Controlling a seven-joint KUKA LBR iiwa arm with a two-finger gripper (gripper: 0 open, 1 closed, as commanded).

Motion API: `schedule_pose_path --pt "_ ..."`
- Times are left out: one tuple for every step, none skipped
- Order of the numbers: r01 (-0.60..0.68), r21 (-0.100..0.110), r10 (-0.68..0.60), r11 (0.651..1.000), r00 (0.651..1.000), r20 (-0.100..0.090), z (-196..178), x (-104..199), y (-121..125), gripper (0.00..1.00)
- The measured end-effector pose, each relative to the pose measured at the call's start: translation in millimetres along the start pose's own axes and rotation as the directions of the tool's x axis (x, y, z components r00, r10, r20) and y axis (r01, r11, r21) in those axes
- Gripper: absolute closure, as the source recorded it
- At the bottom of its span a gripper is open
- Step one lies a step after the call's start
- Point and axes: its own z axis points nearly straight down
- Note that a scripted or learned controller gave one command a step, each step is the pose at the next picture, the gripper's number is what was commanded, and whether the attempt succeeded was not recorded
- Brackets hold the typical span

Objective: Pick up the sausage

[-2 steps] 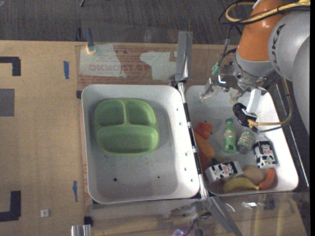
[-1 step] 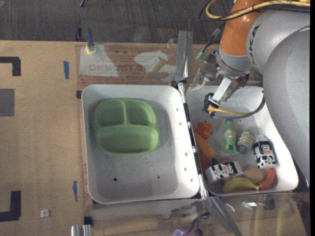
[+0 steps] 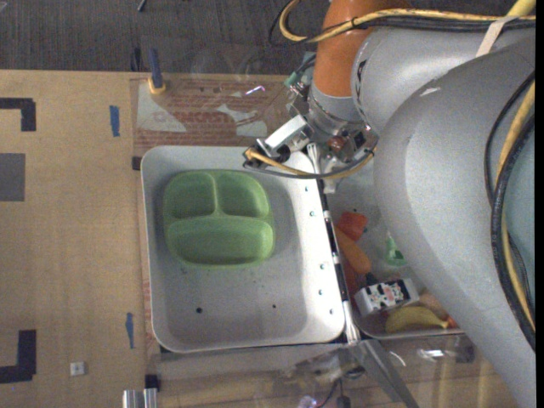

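An orange-red elongated piece (image 3: 354, 243), possibly the sausage, lies in the right bin (image 3: 408, 333) near its left wall, partly hidden by the arm. My gripper (image 3: 328, 153) hangs over the far end of the divide between the two bins, above and behind that piece and apart from it. A grey wrist with an orange band (image 3: 353, 24) and looping cables cover it from above.
In the left bin (image 3: 255, 313) lies a green divided plate (image 3: 219, 218). The right bin also holds a cow-patterned carton (image 3: 384, 295), a banana (image 3: 416, 318) and a small green item (image 3: 393, 252). The bulky arm covers most of the right bin.
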Motion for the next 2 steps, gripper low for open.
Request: schedule_pose_path --pt "-0.052 -0.002 0.052 0.999 0.999 -0.012 93.3 3.5 -77.7 0.00" --pt "-0.304 0.026 0.304 0.952 0.953 0.014 94.6 20.8 -60.2 0.00"
